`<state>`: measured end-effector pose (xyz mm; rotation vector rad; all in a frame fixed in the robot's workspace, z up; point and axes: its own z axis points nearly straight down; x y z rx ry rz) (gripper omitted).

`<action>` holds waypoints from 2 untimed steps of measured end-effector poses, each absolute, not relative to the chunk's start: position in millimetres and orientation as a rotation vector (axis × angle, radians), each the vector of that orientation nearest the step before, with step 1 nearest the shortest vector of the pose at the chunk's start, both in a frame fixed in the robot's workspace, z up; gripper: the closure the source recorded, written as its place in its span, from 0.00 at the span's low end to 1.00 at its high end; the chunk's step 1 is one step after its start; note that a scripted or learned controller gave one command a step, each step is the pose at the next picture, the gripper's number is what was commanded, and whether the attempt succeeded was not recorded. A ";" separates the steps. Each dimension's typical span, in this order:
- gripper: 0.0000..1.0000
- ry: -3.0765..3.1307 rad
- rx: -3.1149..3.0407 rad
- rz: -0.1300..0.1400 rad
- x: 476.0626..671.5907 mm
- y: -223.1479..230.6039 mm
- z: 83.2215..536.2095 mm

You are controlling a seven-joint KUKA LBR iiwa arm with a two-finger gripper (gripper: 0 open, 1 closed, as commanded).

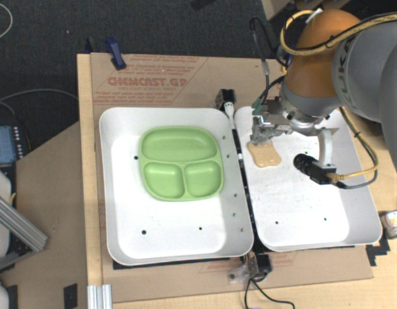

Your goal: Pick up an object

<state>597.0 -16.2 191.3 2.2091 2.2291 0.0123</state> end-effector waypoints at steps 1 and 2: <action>1.00 2.212 2.209 0.022 599.1 -29.9 363.7; 1.00 2.214 2.218 0.005 669.7 -60.2 352.7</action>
